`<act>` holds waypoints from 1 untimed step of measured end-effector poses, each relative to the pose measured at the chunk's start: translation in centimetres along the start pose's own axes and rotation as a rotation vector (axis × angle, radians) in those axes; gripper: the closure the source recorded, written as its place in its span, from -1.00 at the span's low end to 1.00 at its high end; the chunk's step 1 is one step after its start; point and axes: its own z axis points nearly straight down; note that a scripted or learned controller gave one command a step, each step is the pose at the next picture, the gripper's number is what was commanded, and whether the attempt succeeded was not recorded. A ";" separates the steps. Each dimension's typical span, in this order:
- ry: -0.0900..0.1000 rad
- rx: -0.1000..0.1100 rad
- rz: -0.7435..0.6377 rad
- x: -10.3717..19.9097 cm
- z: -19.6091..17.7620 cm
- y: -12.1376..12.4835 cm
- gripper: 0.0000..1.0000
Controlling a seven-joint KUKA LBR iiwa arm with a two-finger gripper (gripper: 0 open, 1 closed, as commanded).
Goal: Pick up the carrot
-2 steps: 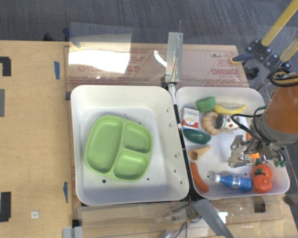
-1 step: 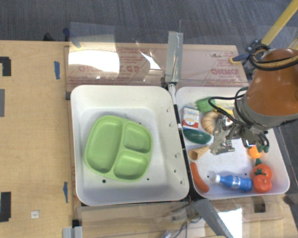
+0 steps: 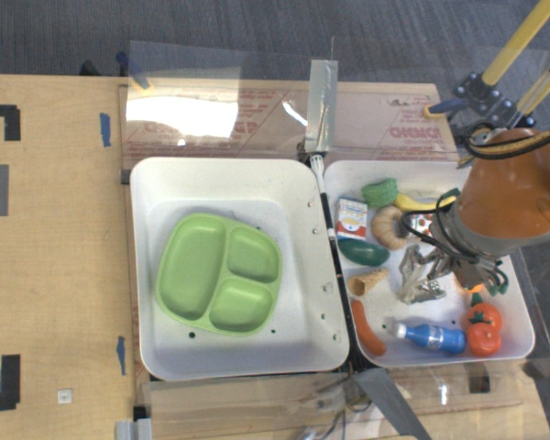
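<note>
There are two white bins point(image 3: 145, 191), one green plate point(image 3: 222, 271) with three parts, one carrot point(image 3: 368, 330), one blue bottle point(image 3: 433, 337), one tomato point(image 3: 484, 328), one small carton point(image 3: 351, 216), one ice cream cone point(image 3: 367, 282) and one banana point(image 3: 412, 203).

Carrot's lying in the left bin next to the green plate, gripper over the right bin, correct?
Not quite. The camera view shows the carrot in the right bin, near its front-left corner. The green plate is alone in the left bin. The gripper is over the right bin, as stated.
</note>
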 end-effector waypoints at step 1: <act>-0.010 0.009 -0.218 1.8 0.4 -7.3 1.00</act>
